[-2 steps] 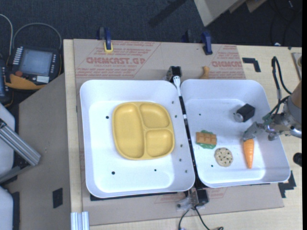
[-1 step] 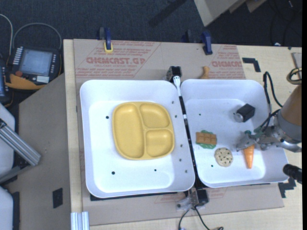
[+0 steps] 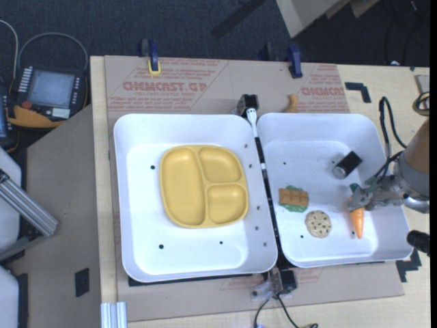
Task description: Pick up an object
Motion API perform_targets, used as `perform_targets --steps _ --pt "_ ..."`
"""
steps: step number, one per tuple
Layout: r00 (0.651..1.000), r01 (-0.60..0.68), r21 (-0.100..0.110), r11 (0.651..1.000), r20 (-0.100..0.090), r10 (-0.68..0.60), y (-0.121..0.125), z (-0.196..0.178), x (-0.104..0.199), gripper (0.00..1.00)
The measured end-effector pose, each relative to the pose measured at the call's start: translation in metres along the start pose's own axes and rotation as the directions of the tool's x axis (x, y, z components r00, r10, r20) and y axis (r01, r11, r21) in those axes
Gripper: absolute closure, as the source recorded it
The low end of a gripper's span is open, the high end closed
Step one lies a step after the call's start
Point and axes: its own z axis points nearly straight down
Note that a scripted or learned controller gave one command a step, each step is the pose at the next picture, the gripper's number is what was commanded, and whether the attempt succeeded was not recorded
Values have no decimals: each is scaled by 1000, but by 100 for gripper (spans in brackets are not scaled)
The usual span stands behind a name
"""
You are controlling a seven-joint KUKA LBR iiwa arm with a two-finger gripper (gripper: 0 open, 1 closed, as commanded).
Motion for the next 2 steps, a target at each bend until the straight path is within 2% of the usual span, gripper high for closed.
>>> perform_targets --steps 2 --pt "1000 2 -6 1000 3 -2 -8 -92 -8 100"
